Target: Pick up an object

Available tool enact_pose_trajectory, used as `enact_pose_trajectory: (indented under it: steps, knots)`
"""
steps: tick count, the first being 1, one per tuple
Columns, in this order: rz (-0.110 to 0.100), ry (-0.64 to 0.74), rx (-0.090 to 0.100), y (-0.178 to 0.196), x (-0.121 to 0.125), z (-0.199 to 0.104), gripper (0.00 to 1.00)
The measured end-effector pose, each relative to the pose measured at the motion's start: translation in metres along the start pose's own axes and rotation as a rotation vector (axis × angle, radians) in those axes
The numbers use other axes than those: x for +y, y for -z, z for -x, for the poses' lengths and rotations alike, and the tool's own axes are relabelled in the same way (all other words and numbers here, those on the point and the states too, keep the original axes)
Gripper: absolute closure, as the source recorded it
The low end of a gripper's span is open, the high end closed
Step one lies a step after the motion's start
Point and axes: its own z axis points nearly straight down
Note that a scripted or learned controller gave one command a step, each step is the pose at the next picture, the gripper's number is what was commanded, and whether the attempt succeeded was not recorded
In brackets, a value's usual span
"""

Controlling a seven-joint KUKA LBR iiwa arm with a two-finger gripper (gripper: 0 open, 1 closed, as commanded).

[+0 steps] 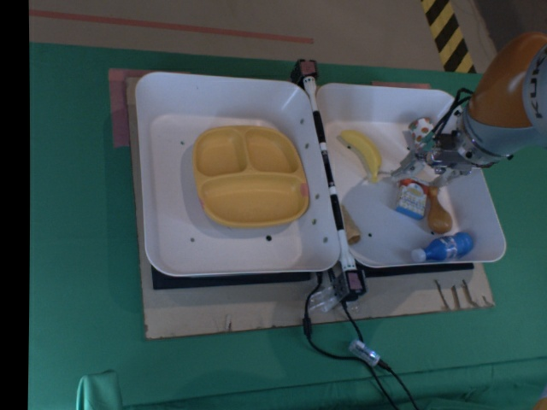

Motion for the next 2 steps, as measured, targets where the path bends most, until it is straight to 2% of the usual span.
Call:
enact_pose_trajectory:
  steps: [1, 2]
  knots:
    - [0.016, -0.007, -0.008, 0.0167, 0.0029, 0.0044, 1.0]
    - [0.015, -0.007, -0.008, 0.0166, 0.0029, 0.0042, 0.0]
